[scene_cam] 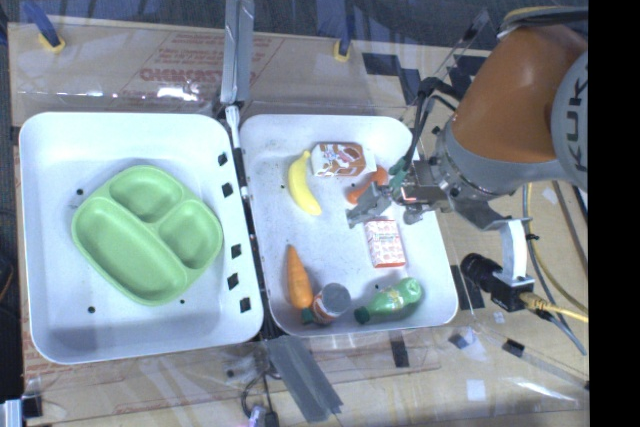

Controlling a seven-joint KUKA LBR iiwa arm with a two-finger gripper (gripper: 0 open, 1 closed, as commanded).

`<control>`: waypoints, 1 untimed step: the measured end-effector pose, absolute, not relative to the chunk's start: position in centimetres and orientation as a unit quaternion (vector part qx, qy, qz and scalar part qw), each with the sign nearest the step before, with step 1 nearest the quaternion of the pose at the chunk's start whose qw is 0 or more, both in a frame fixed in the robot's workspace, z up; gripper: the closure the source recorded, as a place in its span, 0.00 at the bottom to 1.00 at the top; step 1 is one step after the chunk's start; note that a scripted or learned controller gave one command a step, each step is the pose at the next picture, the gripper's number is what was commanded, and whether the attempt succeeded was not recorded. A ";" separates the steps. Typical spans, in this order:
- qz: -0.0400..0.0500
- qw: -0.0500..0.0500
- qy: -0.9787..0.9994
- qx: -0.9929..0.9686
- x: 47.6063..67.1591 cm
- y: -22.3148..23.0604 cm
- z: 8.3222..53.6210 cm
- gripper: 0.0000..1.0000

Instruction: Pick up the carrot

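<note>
On the surface we see two white bins side by side, and we take the right bin as our landmark. To the left of it stands the left bin, and inside this one lies a green plate with three compartments. Behind the two bins there is cardboard with red printed writing, which appears upside down to us and is too small to read.

Inside the right bin, the carrot lies near the left wall, in the front half, with its thin end pointing to the back. Just beside its front end lies a small can with a grey lid. A yellow banana lies in the back half, left of the middle. Next to it is a small box with a brown and white label; we cannot read the words. A flat red and white packet lies in the right half, also with unreadable print. A green bottle lies on its side at the front right corner.

The claw is over the right half, well apart from the carrot, near a small orange thing. We cannot tell how wide it stands. On the arm we read the letters "KU".
</note>
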State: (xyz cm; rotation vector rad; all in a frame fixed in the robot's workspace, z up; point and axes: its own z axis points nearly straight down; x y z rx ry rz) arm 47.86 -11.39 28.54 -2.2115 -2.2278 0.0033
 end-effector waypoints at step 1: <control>0.001 0.002 -0.811 -0.585 47.6 -3.8 19.1 0.00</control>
